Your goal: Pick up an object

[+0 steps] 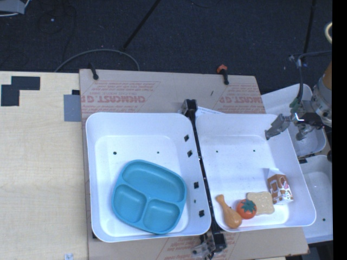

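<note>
Gripper (pixel 277 127) over right bin's (pixel 303 199) far-right edge, finger state unclear; tomato (pixel 246 208) well apart.

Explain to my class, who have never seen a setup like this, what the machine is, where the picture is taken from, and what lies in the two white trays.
The picture comes from one camera fixed above a bench, looking down at a slant. On the bench sit two shallow white trays side by side. The left tray holds a blue plate with three sections. The right tray holds small toy foods near its lower edge: a chicken leg, a tomato, a slice of bread and a small brown and white packet. The tomato lies against the bread. The machine is a robot arm reaching in from the right. Its hand sits over the upper right corner of the right tray, away from the toys, with nothing held in it. Its job is to pick up an object.
</note>
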You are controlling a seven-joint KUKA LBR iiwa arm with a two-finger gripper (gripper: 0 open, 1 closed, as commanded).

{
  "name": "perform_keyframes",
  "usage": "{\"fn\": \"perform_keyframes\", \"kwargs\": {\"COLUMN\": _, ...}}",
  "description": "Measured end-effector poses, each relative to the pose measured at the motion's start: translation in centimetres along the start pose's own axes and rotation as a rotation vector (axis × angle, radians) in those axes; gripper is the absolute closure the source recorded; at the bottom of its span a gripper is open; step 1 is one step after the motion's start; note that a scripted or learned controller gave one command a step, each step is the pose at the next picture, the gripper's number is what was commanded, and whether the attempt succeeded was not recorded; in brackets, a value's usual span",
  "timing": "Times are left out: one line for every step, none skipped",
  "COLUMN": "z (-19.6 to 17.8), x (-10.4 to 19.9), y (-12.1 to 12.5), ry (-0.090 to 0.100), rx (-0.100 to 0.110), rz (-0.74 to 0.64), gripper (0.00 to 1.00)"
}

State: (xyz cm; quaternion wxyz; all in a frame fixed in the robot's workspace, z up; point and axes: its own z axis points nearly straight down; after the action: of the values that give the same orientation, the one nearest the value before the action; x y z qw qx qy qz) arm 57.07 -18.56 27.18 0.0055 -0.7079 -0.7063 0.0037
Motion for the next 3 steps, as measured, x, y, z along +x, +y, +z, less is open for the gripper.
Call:
{"fn": "perform_keyframes", "kwargs": {"z": -0.7, "x": 0.0, "y": 0.2, "ry": -0.002, "rx": -0.01, "rz": -0.002, "gripper": 0.0}}
{"fn": "perform_keyframes", "kwargs": {"z": 4.1, "x": 0.7, "y": 0.6, "ry": 0.0, "rx": -0.006, "rz": -0.003, "gripper": 0.0}}
{"fn": "perform_keyframes", "kwargs": {"z": 10.5, "x": 1.0, "y": 0.7, "ry": 0.0, "rx": -0.006, "rz": -0.002, "gripper": 0.0}}
